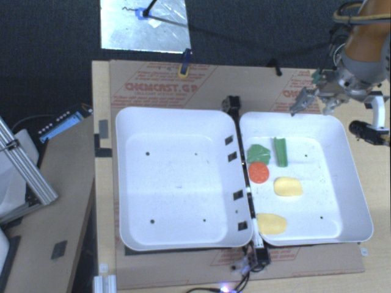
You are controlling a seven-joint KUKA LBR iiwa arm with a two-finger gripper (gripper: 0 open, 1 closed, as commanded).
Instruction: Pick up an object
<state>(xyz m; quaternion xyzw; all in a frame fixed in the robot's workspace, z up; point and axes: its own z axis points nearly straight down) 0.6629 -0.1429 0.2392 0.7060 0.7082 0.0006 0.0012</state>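
Poised above the far rim of the right bin (351, 163), gripper (313, 104) of the grey-and-orange arm (366, 38), jaws spread apart and holding nothing. Nothing lifted so far by the look of it: descent, closing and raising all still to come.

Inside the right bin, clustered toward the divider shared with the left bin (177, 182), five small objects lying flat on the white floor. Nearest the gripper, a green stick (280, 152), narrow and straight, standing a little apart from the rest. Just beside it toward the divider, a crumpled green leaf shape (258, 153), touching or nearly touching a round orange-red disc (259, 173) below. Farther from the gripper, a smooth yellow oval (287, 187), and nearest the camera-side rim a second yellow lump (270, 224), paler and longer.

Likely easiest reach: the green stick, slim enough for the spread jaws and clear of neighbours. Under both bins, a desk (379, 188) covered with printed cardboard.
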